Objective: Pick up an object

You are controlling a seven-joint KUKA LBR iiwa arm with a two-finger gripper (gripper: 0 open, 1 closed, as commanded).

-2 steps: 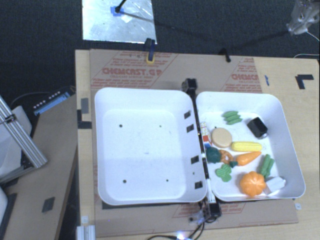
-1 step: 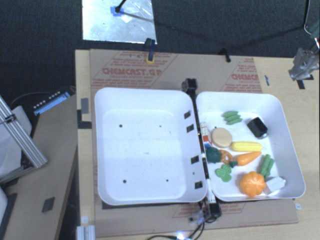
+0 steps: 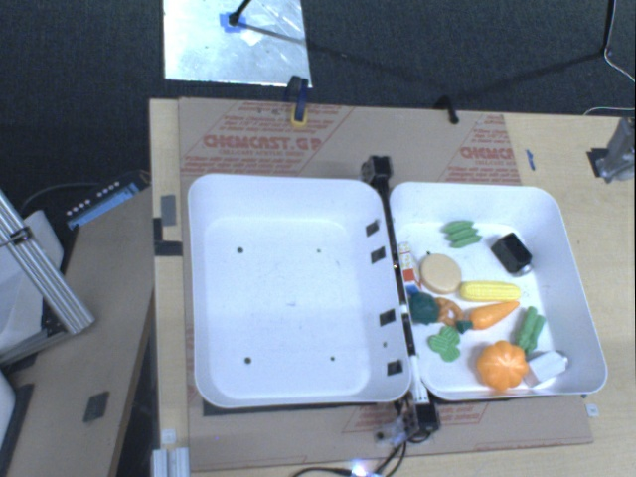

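The right bin (image 3: pixel 556 217) holds several toy foods. A green pea pod (image 3: pixel 460 233) and a black block (image 3: pixel 512 252) lie toward its far side. Mid-bin sit a tan round disc (image 3: pixel 440 272), a yellow corn cob (image 3: pixel 489 291) and an orange carrot (image 3: pixel 492 315). A teal piece (image 3: pixel 422 308) and a green leafy piece (image 3: pixel 445 343) rest by the left wall. Near the front are an orange pumpkin (image 3: pixel 502 364), a green cucumber (image 3: pixel 529 328) and a white piece (image 3: pixel 548 366).
The left bin (image 3: pixel 288 192) lies beside the right one, joined by a black divider with clips (image 3: pixel 393 266). Both rest on cardboard (image 3: pixel 328 132). A grey metal part (image 3: pixel 614 152) pokes in at the right edge. A shiny plate (image 3: pixel 234 28) lies behind.
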